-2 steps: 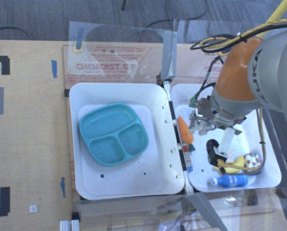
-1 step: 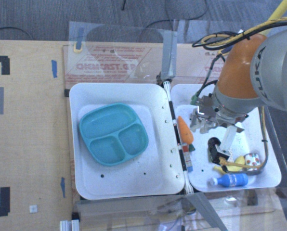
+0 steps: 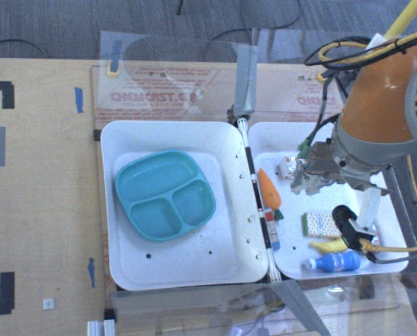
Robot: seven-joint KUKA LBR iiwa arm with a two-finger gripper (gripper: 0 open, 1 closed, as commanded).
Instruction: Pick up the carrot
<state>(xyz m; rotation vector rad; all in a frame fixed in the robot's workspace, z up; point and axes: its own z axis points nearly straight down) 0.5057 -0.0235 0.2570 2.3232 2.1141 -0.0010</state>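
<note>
The carrot (image 3: 269,190) lies in the right bin (image 3: 287,259) against its left wall, long axis running up-down, green end nearest. Just right of it hovers the end effector (image 3: 308,176); its grip seems slack, though I cannot tell. A blue bottle (image 3: 334,262), banana (image 3: 329,245) and 1 teal tray (image 3: 165,194) lie clear.

We count two white bins (image 3: 124,257), one teal divided plate (image 3: 165,194), one carrot (image 3: 269,189), one banana (image 3: 327,245), one blue bottle (image 3: 334,262) and one sponge (image 3: 320,224).

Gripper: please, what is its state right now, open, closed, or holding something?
Gripper: cannot be told; it hangs over the right bin, apart from the carrot to its left.
</note>
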